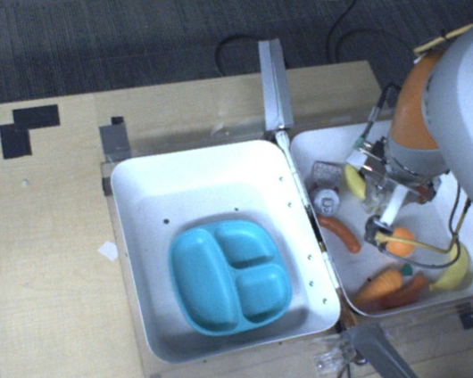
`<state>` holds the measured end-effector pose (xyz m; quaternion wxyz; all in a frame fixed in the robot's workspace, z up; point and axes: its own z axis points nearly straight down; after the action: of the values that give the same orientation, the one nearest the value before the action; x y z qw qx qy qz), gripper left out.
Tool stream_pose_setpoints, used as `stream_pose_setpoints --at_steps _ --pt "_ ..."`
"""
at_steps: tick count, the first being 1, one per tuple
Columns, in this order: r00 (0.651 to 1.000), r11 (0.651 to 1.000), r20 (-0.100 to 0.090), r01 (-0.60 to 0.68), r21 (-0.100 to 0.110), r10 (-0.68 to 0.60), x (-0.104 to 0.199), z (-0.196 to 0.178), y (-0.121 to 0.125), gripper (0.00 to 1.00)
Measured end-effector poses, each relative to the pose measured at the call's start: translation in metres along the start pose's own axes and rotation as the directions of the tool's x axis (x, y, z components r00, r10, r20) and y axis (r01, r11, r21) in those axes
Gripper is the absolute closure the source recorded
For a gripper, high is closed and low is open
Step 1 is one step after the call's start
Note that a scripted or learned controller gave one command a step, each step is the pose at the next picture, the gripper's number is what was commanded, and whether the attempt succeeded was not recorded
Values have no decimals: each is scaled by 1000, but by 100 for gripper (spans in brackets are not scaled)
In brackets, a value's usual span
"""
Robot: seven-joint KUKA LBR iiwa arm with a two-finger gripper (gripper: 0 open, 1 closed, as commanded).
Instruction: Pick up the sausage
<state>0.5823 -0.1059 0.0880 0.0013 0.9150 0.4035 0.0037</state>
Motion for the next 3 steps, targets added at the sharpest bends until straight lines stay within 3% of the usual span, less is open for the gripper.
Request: stream_pose_setpoints --at_steps 1,2,3 --pt "1000 1000 2 -1 -2 1 -2 1 1 0" --pt "981 981 0 -195 -4 195 4 0 -29 0" --pt "981 981 -1 -195 -5 195 4 0 -29 0"
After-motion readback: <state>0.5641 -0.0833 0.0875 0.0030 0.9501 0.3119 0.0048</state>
